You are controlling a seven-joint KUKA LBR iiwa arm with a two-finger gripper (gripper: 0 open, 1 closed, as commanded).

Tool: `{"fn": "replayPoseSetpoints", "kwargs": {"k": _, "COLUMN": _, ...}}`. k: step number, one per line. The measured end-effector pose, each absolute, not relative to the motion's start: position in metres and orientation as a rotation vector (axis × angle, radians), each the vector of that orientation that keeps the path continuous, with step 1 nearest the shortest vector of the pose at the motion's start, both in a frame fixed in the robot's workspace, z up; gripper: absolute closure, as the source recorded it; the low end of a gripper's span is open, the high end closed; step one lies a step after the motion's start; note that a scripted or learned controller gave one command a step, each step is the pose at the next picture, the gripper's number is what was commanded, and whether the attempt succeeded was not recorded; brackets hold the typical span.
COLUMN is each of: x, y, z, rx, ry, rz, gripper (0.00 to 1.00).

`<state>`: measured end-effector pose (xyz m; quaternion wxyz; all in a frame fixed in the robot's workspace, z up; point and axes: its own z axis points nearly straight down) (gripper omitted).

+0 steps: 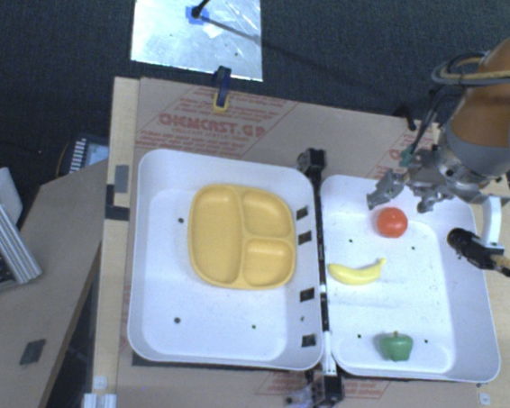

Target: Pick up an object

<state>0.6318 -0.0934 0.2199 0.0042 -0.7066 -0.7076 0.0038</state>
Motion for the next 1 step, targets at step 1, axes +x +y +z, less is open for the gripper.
{"fn": "replayPoseSetpoints", "kwargs": {"k": 1, "x": 0.6342, "y": -0.0932, "z": 0.2274, "rx": -2.218, "ry": -2.226, "rz": -0.001, "gripper": 0.00}}
